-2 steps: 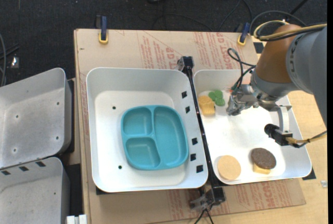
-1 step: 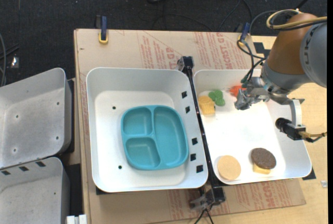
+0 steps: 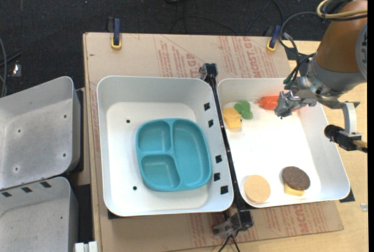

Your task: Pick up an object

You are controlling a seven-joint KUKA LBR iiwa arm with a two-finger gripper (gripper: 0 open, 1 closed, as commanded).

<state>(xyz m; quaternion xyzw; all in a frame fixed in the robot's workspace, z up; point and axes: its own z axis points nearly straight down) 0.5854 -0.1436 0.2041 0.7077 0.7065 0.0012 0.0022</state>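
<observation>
Low over the far end of the right-hand shallow white bin [image 3: 327,145] hangs the two-finger gripper [image 3: 284,107], its dark fingers pointing down right beside a small orange-red toy piece [image 3: 269,102]; whether the fingers are spread or closed cannot be told from this angle, and nothing is seen held between them. The grey arm with its orange band [image 3: 342,26] comes in from the right, crossing over the bin's far right corner.

Both bins sit on a brown cardboard sheet [image 3: 158,52] printed with red lettering, pinned at its far edge by two yellow clamps [image 3: 116,41]. Dark carpet [image 3: 52,5] strewn with black cables lies beyond, and folded white panels [image 3: 35,128] rest at the left.

Near the orange-red piece, a green leafy toy [image 3: 243,110] touches a yellow block-shaped toy [image 3: 232,120] by the divider between the bins. At the near end lie a round tan disc [image 3: 256,188] and, just beside it, a dark brown round patty on a yellow slice [image 3: 295,179]. A teal plastic three-compartment tray [image 3: 173,154] lies in the left-hand white bin [image 3: 117,104].
</observation>
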